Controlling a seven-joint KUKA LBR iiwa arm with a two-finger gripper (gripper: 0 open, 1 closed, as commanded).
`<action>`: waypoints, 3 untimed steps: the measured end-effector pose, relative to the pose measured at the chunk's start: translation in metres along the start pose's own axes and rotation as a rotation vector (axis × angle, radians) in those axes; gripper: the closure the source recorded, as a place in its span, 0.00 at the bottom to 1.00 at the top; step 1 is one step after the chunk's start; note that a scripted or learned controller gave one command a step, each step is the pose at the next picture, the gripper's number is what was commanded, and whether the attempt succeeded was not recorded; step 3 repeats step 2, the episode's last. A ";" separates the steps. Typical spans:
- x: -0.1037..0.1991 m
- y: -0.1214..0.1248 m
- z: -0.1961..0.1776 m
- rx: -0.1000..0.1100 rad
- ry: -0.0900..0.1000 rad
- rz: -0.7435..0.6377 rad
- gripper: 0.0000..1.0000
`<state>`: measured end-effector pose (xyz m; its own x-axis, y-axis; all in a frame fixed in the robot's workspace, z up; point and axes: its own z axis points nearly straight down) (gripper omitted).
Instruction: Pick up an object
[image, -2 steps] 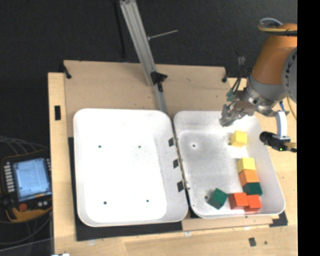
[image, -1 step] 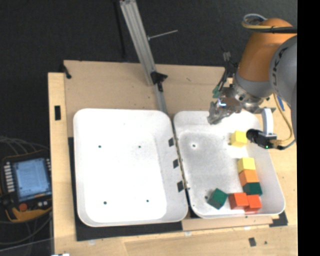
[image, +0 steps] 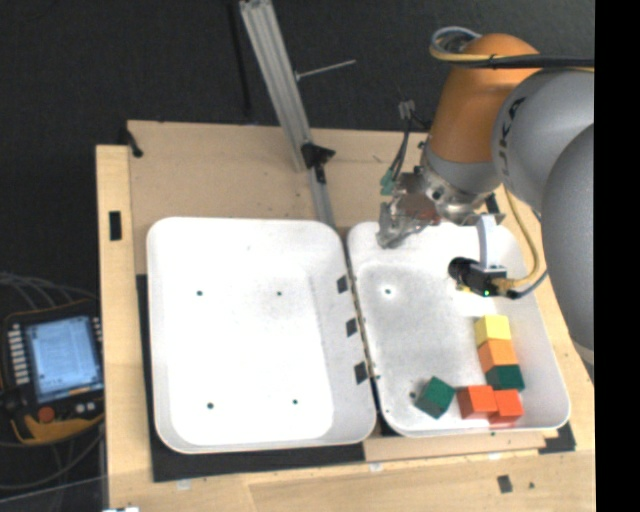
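Tan wooden worktop (image: 200, 170), two shallow white plastic bins side by side; grey arm with orange band (image: 470, 90) over the right bin (image: 400, 330).

Tool (image: 398, 228) sits at the right bin's far-left corner, above its rim; nothing seen between the fingers, spread cannot be told. Blocks lie along that bin's near-right side: yellow cube (image: 492, 328), orange cube (image: 497, 352), dark green cube (image: 506, 376), red-orange blocks (image: 490, 402), and a tilted green cube (image: 435, 396) just left of them. Left bin (image: 245, 330) adjoins it.
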<state>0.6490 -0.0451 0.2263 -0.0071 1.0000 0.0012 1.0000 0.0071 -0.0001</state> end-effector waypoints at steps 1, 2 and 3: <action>0.062 0.003 -0.007 -0.002 0.001 -0.001 1.00; 0.118 -0.001 -0.019 -0.003 0.001 -0.001 1.00; 0.118 -0.001 -0.019 -0.003 0.001 -0.001 1.00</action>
